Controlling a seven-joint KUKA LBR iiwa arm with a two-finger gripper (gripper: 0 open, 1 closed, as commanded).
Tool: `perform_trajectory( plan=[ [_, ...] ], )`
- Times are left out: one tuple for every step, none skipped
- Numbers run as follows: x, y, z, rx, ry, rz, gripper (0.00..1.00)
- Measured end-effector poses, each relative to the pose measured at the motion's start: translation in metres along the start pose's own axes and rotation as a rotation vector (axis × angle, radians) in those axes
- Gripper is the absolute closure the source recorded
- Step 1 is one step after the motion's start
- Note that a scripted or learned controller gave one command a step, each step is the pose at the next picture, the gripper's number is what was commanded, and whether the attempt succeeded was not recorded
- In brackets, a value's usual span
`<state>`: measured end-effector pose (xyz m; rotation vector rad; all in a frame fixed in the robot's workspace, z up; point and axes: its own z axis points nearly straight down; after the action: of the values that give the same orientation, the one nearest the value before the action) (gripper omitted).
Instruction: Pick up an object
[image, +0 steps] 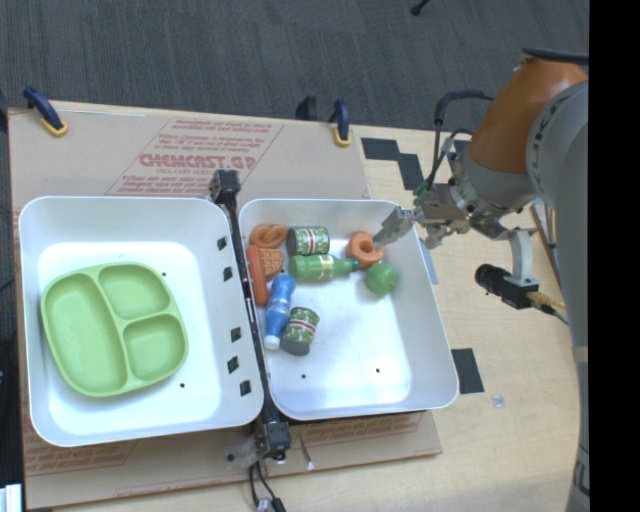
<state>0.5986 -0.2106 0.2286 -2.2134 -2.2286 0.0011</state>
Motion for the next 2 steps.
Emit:
perform_trajectory(
  plan=[
    [0.011,-0.014,0.134,0.004,0.001,0.001,0.0],
    [0.011,-0.013,0.123,0.003,0.002,-0.002,1.0]
  ],
)
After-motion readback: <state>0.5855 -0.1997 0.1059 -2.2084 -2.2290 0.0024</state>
